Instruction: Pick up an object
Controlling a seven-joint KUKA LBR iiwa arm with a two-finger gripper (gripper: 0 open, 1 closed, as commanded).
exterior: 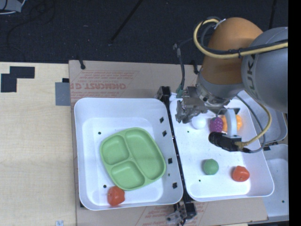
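arm's orange band (233, 34) nearest the lens | gripper (188, 113) low at right bin's (263, 185) far-left corner, by the divider, grip state cannot tell | white ball (199, 122) just right of it, round, no long axis | open floor nearer the viewer; green ball (210, 166) and red ball (240, 173) well apart

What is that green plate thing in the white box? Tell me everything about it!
The green plate is a light green tray that looks like plastic, with rounded corners and three sunken sections. It lies flat and turned at an angle on the floor of the left bin. A red ball sits right by its lower corner.
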